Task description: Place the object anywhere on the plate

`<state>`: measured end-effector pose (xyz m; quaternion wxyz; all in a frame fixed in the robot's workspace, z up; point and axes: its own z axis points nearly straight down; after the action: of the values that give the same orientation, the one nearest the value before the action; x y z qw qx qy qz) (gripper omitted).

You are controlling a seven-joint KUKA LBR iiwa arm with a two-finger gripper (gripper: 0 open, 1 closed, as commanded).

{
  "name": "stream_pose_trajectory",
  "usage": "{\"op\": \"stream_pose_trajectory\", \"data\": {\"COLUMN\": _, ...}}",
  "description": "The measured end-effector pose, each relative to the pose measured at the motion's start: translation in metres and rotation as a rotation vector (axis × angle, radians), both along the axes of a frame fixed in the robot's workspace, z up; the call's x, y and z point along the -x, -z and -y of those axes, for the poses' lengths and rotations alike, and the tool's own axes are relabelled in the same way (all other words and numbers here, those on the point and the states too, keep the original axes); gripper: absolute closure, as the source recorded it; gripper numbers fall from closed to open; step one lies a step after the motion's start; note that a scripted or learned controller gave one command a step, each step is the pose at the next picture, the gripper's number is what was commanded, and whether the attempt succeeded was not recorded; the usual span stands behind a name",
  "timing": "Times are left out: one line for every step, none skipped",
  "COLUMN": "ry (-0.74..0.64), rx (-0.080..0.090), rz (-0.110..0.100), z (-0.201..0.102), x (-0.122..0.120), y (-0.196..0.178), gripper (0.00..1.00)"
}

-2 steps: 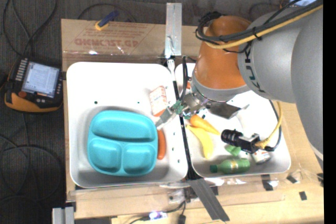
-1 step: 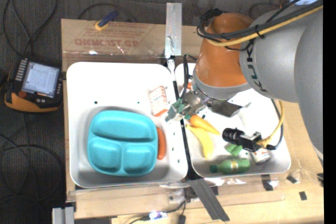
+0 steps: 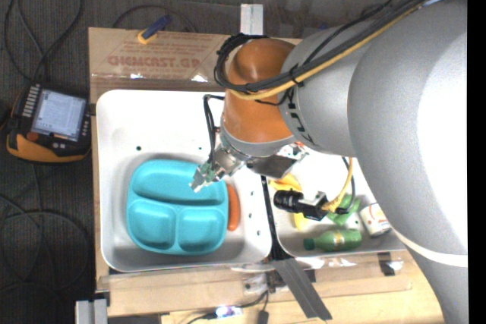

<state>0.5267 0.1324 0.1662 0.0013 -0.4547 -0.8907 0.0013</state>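
Note:
A light blue divided plate (image 3: pixel 178 207) lies in the left white bin (image 3: pixel 121 133), toward its front. My gripper (image 3: pixel 203 179) hangs over the plate's upper right compartment, close to its rim. An orange oblong object (image 3: pixel 234 210) lies on the bin floor just off the plate's right edge, a little below and to the right of the gripper. The grey arm with its orange band (image 3: pixel 258 99) covers the bin's back right corner.
The right bin (image 3: pixel 380 245) holds a green bottle (image 3: pixel 334 240), a yellow item (image 3: pixel 287 184), a small green item (image 3: pixel 347 204) and a white item (image 3: pixel 374 218). A cardboard sheet (image 3: pixel 152 57) lies behind the bins. A pendant (image 3: pixel 52 122) rests on the floor at left.

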Motion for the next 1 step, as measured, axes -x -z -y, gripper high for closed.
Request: {"op": "stream_pose_trajectory", "data": {"ry": -0.292, "rx": -0.001, "rz": 0.000, "z": 0.0410, "x": 0.0437, "y": -0.0189, "gripper": 1.00}}
